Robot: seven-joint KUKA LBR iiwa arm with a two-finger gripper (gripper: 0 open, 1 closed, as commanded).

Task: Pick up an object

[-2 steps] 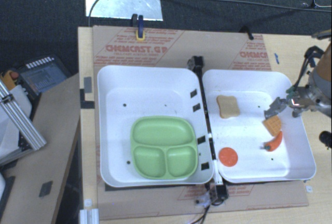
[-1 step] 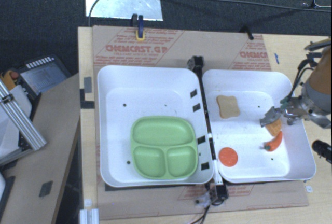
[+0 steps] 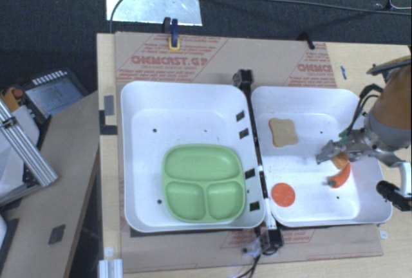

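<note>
A slanted overhead look at a counter (image 3: 109,161) carrying two shallow white bins side by side. The left bin (image 3: 138,109) holds a pale green plastic divided plate (image 3: 203,181) with three compartments. The right bin (image 3: 322,206) holds three small items: a tan slice of toy bread (image 3: 282,132) near its far left, a round orange-red disc, perhaps a toy tomato slice (image 3: 282,194), near its front left corner, and an orange carrot-shaped toy (image 3: 340,176) lying tilted toward the right side.

The grey arm with its orange band reaches in from the right. Its hand (image 3: 335,153) sits low in the right bin, just above and touching or nearly touching the carrot's upper end. Whether the hand is wide or narrow cannot be told here, and nothing is clearly gripped.

The carrot looks like light, stiff, smooth plastic, likely slippery and prone to roll or slide on the bin floor. The best hold is probably across its narrow width near the thicker middle.
</note>
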